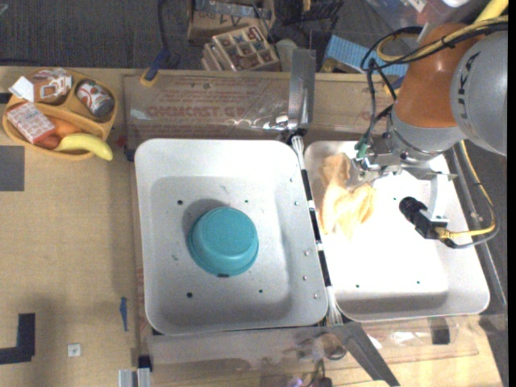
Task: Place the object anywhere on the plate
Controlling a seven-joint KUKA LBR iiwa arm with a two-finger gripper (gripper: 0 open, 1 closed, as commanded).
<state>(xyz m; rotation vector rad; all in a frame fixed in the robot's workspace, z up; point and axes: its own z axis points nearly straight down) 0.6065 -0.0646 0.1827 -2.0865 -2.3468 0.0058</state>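
Yellow-tan object (345, 200), crumpled and uneven, lies in the right bin (419, 293) against its left wall, near the far end; looks like soft cloth or a limp plush, though the glare on the bin floor blurs its outline. Judged light, floppy, not fragile, likely to drape and slip from a shallow pinch; best taken at a raised fold in its thick middle, not at a thin edge. Gripper (369, 166) hangs at the object's upper right corner, touching or just above it; whether it is apart or closed cannot be told, and no hold is visible. Left bin (161, 168) contains one teal plate (224, 241), round, sitting in the middle, nothing on it. Off the bench at far left, a dish (16, 123) holds a banana (85, 144) and small packets.
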